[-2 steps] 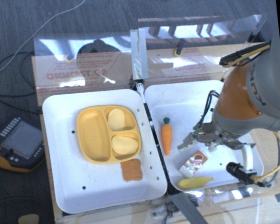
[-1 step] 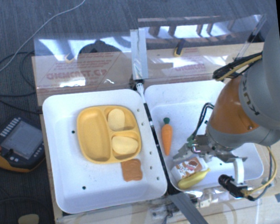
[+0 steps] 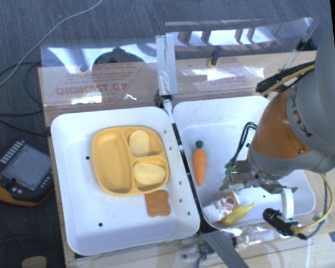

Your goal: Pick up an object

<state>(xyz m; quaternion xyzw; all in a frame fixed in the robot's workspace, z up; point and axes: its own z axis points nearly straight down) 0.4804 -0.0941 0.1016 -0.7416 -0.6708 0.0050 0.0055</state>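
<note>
Where the arm reaches into the right bin (image 3: 237,113), the hand (image 3: 240,182) sits low near the front edge; its grip cannot be told. Just beside it: banana (image 3: 237,214) and small packet (image 3: 225,203). Carrot (image 3: 199,163) by the left wall. Left bin (image 3: 77,188): yellow tray (image 3: 112,164), brown cracker (image 3: 158,203).

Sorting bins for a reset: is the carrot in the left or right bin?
Right bin: the carrot lies flat by its left wall, beside the divider.
</note>
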